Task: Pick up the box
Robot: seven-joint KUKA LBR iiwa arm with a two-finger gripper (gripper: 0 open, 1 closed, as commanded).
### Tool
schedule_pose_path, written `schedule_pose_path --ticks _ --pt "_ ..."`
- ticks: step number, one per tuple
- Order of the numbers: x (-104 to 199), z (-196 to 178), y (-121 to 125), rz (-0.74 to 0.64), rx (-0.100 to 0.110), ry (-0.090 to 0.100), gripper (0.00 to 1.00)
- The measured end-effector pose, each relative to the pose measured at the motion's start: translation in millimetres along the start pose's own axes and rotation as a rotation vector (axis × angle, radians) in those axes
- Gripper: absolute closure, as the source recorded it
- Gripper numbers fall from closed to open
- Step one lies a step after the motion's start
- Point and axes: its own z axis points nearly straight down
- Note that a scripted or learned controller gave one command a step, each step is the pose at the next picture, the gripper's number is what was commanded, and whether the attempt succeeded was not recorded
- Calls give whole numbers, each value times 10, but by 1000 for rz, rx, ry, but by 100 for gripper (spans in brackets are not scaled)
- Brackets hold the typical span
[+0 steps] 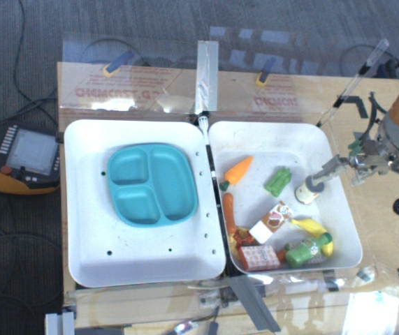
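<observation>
Bins: two shallow white ones side by side on the tabletop (115, 82). Left bin (80, 257) carries a teal divided plate (150, 183). Right bin (339, 208) carries the clutter listed below.

Box (259, 257): small, red, printed carton lying flat at the near edge of the right bin, close to the left corner. Touching or nearly touching a white-and-brown carton (269, 222) that lies tilted just behind it, and a green item (301, 252) to its right.

Other contents, right bin: orange carrot (238, 170), green block (278, 181), long orange-red piece (228, 211) along the left wall, yellow banana (309, 226), white cup-like item (306, 194).

Gripper (316, 182): at the end of the arm reaching in from the right, low over the white cup-like item near the right wall, well apart from the box. Whether it is wide, narrow or holding anything cannot be told.

Handling, by judgement: box is probably light cardboard, stiff along its edges but crushable on its broad faces, with a smooth printed skin that may slip. Best hold looks to be across the two short sides, from above. Neighbours crowd two sides and the bin wall a third, so clearance is tight and a nudge could shift it.
</observation>
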Motion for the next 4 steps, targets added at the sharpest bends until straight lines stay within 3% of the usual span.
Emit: schedule_pose_path --ticks 1,4 --pt "131 -189 -466 170 0 0 0" --pt "132 -189 -466 170 0 0 0"
